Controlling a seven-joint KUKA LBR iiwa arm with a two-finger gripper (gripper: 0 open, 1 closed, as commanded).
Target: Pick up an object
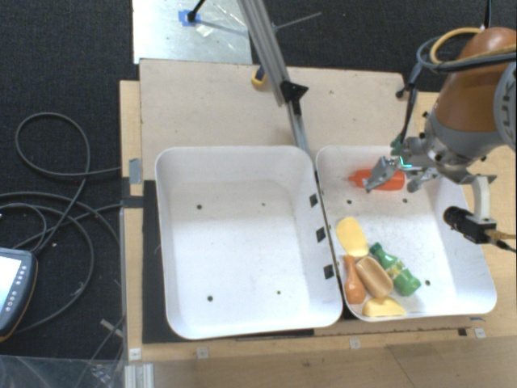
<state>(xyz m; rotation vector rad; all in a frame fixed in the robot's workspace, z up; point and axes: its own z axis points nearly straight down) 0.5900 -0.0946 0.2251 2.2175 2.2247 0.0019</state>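
The arm's hand (393, 174) hangs over the far end of the right bin (468, 281), its two fingers spread apart with the orange-red toy (386, 181), something like a carrot or pepper, lying just beneath and between them. From here I cannot tell whether the fingers touch it; nothing looks lifted or clamped.

To do this well, I'd judge the hand should settle so the fingers straddle the toy's narrow width, then close squarely before rising. The toy lies close to the bin's far wall, so a finger could catch the rim or nudge the piece away.

Well apart, near the front of the same bin, sits a heap: a yellow piece (351, 235), a hot dog bun (375, 275), a green toy (396, 270) and an orange carrot-like piece (354, 280), all touching. They are no obstacle. The left bin (174, 217) stands alongside on the counter (210, 103), and a slanting metal pole (271, 47) crosses behind.
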